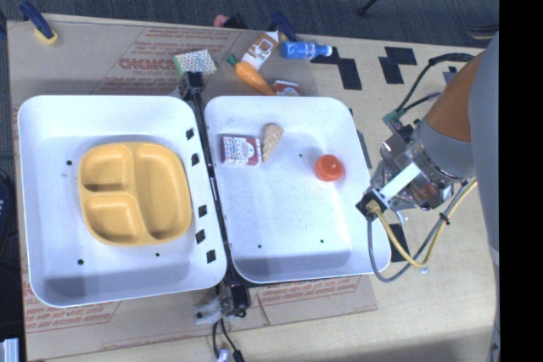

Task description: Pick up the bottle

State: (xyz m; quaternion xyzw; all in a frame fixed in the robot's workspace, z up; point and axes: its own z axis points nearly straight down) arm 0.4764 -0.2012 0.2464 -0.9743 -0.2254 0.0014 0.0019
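The bottle (303, 51), a small blue one lying on its side, is seen on the counter (441, 301) in the upper middle of the frame. It lies outside both bins, just above the upper rim of the right bin (288, 263). It is taken to be the task's thing, though that is a judgement. A white-and-orange packet (262, 50) lies just left of it and an orange carrot-like piece (253, 78) a little lower left.

The step in hand is judged to be the approach, and nothing has yet been lifted. For it to be done well, the gripper (373, 203) would have to be carried up the frame and somewhat left, across the bin's right corner. It should then be lowered over the bottle's body rather than its cap, with the closing line set across the bottle's short width. Since a round bottle lying down is likely to roll, a centred descent is advised. The neighbouring packet should be kept out of the grasp.

The arm (458, 123) is seen entering from the right of the frame, its wrist bent down and to the left. The gripper is held at the right rim of the right bin, near a red ball (329, 168) and well apart from the bottle. Nothing is seen held in it, and whether it is released or clenched cannot be told. Loose cables (424, 254) hang below the wrist.
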